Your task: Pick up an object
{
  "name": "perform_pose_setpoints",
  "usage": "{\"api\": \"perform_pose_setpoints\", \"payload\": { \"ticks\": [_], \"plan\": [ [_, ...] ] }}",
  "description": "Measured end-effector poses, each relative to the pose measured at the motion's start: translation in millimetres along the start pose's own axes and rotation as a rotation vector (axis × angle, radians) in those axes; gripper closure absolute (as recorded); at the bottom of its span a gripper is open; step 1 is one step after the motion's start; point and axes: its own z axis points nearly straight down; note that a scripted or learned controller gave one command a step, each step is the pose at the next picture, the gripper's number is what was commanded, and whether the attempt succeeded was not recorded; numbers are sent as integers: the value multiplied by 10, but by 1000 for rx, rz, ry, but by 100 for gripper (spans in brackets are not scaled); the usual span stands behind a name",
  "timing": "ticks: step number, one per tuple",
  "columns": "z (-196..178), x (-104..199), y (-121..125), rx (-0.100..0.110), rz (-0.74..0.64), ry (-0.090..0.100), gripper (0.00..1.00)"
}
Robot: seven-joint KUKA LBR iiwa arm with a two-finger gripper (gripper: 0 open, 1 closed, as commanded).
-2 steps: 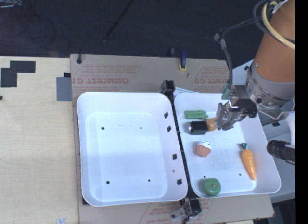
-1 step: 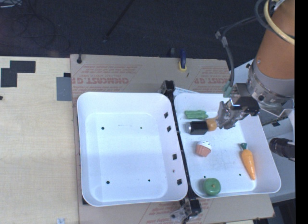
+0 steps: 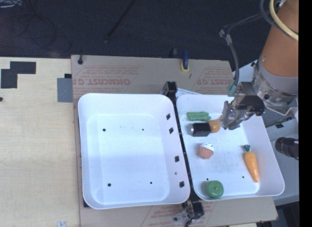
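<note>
Camera view has the hand (image 3: 229, 122), grip state unclear, crowding the tan piece (image 3: 214, 125), so it could just nudge it away.

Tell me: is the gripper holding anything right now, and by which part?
Cannot be told. The gripper sits beside the small tan piece, but no object shows between its fingers.

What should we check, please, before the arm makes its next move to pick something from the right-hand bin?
1. Objects available in the right bin: ok; carrot, cupcake, green round piece, green flat piece and black cylinder.
2. Gripper over the right bin: ok.
3. Target chosen: cannot tell; the small tan piece lies nearest.
4. Something between the fingers: cannot tell.
5. Room around the carrot: ok, it lies apart.
6. Black cylinder and tan piece separated: not ok, they touch.
</note>
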Motion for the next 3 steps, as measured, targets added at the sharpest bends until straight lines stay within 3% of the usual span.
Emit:
{"api": "perform_pose_setpoints", "payload": {
  "ticks": [3],
  "plan": [
    [-192,-7,44,27,-12,-5,100]
  ]
}}
